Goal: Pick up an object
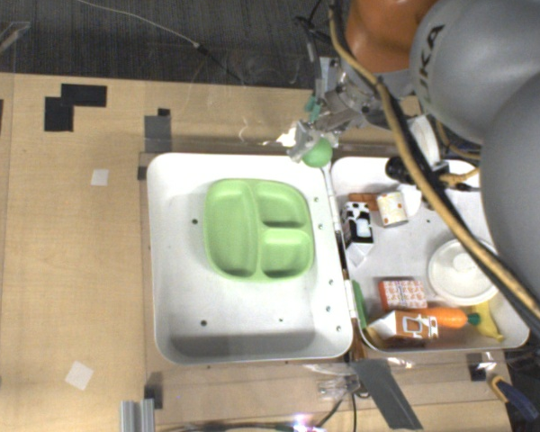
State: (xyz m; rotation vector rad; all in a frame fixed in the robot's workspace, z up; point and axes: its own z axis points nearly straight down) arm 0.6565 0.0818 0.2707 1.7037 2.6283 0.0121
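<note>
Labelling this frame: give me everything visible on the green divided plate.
The green divided plate is a pale green, matte, plastic-looking tray with rounded corners and three compartments: one long one on the view's left, two smaller ones stacked on the right. It lies flat, face up and slightly rotated, on the floor of the left white bin, nearer the far wall. Nothing sits in it, and only the bin touches it.

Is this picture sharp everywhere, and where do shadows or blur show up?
In the camera view the green plate and left bin are fairly sharp under soft overhead light; a grey shadow lies along that bin's near wall. The grey arm looms large and soft, and the gripper looks smeared. The carrot is clear.
</note>
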